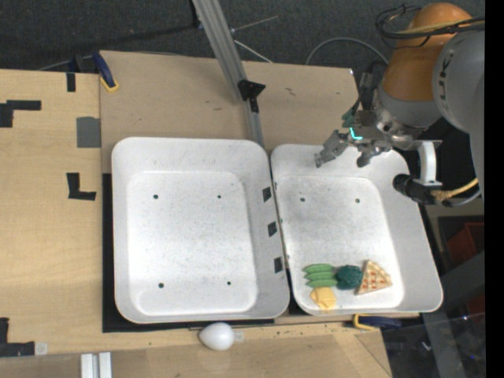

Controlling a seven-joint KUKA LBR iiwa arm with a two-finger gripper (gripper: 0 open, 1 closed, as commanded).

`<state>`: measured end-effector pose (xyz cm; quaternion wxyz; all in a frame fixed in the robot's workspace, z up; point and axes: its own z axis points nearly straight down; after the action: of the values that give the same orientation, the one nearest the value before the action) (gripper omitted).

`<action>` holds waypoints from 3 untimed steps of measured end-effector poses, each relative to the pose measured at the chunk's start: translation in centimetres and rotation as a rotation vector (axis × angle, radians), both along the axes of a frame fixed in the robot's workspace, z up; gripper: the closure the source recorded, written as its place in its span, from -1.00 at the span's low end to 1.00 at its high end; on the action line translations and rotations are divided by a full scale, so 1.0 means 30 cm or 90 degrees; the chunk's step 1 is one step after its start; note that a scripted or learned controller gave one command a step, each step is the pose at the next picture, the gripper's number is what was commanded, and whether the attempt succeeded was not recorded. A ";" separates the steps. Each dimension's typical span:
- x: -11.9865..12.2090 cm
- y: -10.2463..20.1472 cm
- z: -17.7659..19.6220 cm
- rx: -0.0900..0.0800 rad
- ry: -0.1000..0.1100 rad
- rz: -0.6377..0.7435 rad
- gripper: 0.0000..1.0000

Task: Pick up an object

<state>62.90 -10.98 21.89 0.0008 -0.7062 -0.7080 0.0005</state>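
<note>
The pincer (344,154) hangs open and holds nothing at 12 o'clock of the right bin (409,235). The small toys (346,277), partly overlapping, lie at its 6 o'clock.

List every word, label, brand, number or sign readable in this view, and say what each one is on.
None can be read.
Arm: faint dark marks on the grey casing, too blurred to read.
Bench: black tape pieces, plain shapes, not letters.
Bins and, and the toy food: no print visible.
</note>
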 end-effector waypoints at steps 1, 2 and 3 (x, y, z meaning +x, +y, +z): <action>0.018 -0.010 -0.155 -0.001 0.003 0.000 -1.00; 0.014 -0.036 -0.314 -0.001 0.003 -0.001 -1.00; 0.012 -0.034 -0.442 -0.001 0.001 0.000 -1.00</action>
<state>63.26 -11.99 8.64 0.0006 -0.7062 -0.7080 0.0017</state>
